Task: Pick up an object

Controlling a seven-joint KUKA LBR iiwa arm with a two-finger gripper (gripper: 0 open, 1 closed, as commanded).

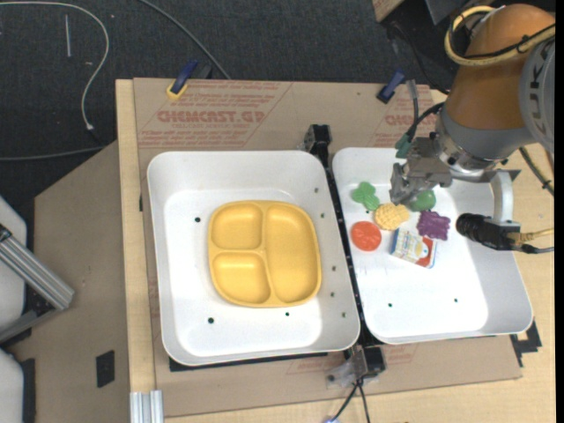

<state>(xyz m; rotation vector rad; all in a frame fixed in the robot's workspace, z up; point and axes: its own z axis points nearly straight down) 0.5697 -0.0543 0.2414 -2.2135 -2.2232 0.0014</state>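
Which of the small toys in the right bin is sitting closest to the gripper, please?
The yellow corn-like toy: it lies right beneath the gripper, while the red round toy and purple toy sit off to either side.

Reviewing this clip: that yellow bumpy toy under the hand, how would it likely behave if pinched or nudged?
The yellow bumpy toy looks like small moulded plastic, so probably stiff and light. Its rounded, knobbly shape may let it slip or roll sideways. It sits close among the red toy, purple toy and small carton, so a nudge would likely disturb them.

Yellow divided plate [264, 254] in left white bin [167, 236], blue clamps [182, 79] on cardboard [132, 263], white cable [88, 104] on dark carpet [264, 25]
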